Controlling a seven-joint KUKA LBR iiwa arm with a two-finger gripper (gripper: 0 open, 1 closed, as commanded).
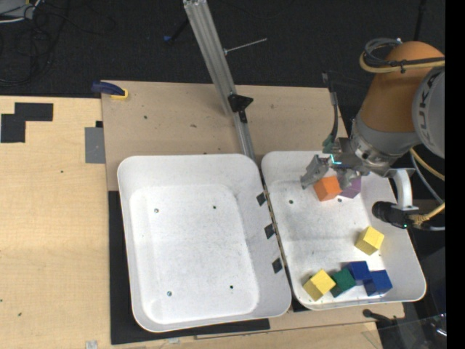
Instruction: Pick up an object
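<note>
Yellow block [318, 284], green block [343, 280], two blue blocks [368, 277] cluster at right bin [305, 227] front edge; gripper [330, 170] grip state unclear, orange block [327, 187] and purple block [351, 187] right beneath it.

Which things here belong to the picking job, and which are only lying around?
For the job: gripper; orange block and purple block just under it; the other blocks in the right bin: yellow block, second yellow block, green block, blue blocks.

Lying about: left bin, aluminium bar, blue clamp.
</note>
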